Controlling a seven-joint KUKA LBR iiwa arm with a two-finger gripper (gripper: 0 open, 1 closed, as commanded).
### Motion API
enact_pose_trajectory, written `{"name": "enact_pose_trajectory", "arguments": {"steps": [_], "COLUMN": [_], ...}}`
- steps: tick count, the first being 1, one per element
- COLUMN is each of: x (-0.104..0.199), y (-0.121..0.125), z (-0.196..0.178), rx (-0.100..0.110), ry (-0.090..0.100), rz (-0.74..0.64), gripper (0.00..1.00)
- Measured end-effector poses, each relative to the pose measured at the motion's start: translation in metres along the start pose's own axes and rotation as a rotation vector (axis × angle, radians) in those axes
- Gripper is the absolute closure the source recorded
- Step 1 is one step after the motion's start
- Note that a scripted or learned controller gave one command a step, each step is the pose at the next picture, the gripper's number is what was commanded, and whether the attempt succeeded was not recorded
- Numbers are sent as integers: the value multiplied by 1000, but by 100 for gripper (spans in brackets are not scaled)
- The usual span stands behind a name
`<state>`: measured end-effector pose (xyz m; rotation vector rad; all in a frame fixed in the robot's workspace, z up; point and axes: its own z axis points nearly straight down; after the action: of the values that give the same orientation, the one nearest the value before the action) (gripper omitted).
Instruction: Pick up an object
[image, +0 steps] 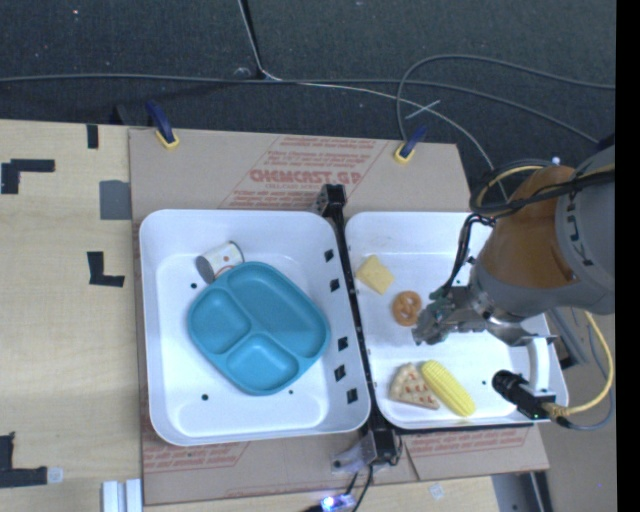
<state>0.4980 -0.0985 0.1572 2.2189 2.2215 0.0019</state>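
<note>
In the right bin (400, 228) lie a yellow cheese wedge (375, 274), a small brown pretzel (405, 306), a waffle-patterned slice (412, 386) and a yellow corn cob (447, 387). My gripper (432, 327) hangs low over this bin, just right of the pretzel and above the corn cob. Its tip is dark and seen from above. Nothing shows between its fingers. The grey and orange arm (535, 250) reaches in from the right.
The left bin (160, 300) holds a blue divided plate (259, 326) and a small grey cup (217, 262) on its side at the plate's upper left. A black divider (343, 300) runs between the bins. Cables cross the dark floor behind the bench.
</note>
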Motion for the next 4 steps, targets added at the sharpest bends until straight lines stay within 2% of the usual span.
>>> {"name": "enact_pose_trajectory", "arguments": {"steps": [2, 4], "x": [-7, 80], "y": [0, 44], "z": [-112, -108], "rx": [-2, 3], "ry": [-1, 1], "rz": [0, -5], "gripper": [100, 100]}}
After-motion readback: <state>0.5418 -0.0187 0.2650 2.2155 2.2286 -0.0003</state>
